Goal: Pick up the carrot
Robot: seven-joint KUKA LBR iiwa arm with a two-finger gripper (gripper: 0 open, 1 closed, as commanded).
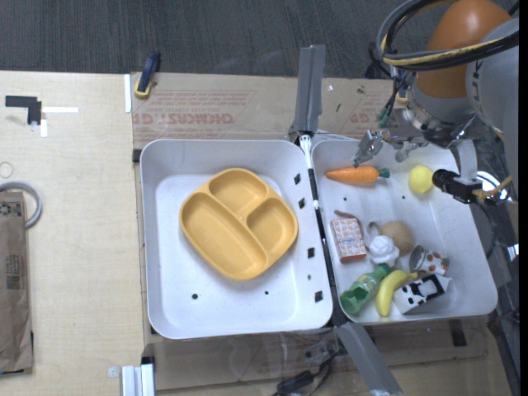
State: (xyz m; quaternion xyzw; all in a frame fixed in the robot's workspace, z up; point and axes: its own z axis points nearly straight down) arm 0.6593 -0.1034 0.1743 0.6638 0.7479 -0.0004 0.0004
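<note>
overhead, end effector (369,148) spread open above carrot (355,174); reversed "chemco" lettering on cardboard (216,107).

The bench (66,221) carries two white bins (157,246) side by side, cardboard (214,106) behind them, a brown packet (12,279) at left.

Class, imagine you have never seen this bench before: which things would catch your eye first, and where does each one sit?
The yellow divided plate stands out first, lying alone in the left bin. Next comes the orange carrot at the far end of the right bin, with the gripper just above it. Nearer the camera, that bin holds a cluster of small items, including a banana.
</note>
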